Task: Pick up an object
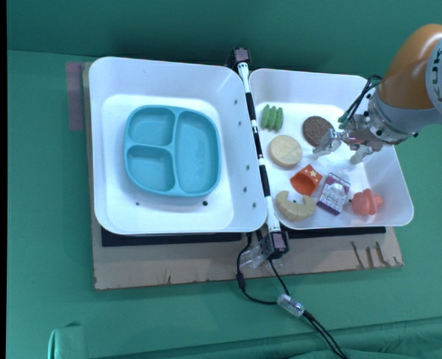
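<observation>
My gripper (343,148) hangs over the right bin (295,88), just right of a brown round cookie (316,129), with its fingers spread and nothing between them. Below it lie a red fries carton (307,179), a purple-and-white box (333,194) and a pink-orange toy (366,202). A tan round cracker (286,150), green pea pods (271,117) and a yellow croissant-like piece (294,207) lie further left in the same bin.
The left bin (168,77) holds a teal divided plate (173,151). A black-and-white bar (254,137) runs between the bins. Cables (280,290) trail off the front of the cardboard base (168,275).
</observation>
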You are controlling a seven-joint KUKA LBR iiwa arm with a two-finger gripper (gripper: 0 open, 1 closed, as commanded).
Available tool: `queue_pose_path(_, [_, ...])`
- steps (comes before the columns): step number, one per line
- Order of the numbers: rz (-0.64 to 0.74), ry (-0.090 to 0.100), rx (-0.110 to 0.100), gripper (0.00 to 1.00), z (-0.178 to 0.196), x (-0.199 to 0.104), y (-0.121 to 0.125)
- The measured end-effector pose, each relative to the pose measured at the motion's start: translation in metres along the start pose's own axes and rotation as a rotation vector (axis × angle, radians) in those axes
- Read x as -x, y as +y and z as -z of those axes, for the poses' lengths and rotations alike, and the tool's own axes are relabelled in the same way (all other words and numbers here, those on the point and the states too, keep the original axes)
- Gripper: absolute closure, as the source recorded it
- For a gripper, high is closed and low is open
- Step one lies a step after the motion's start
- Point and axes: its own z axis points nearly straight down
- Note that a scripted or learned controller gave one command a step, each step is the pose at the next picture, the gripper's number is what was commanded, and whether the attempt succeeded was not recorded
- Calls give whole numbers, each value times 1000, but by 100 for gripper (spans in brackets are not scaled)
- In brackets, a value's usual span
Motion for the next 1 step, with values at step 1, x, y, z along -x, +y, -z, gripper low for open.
queue_pose_path(1, [3,1,0,0,-3,-10,86])
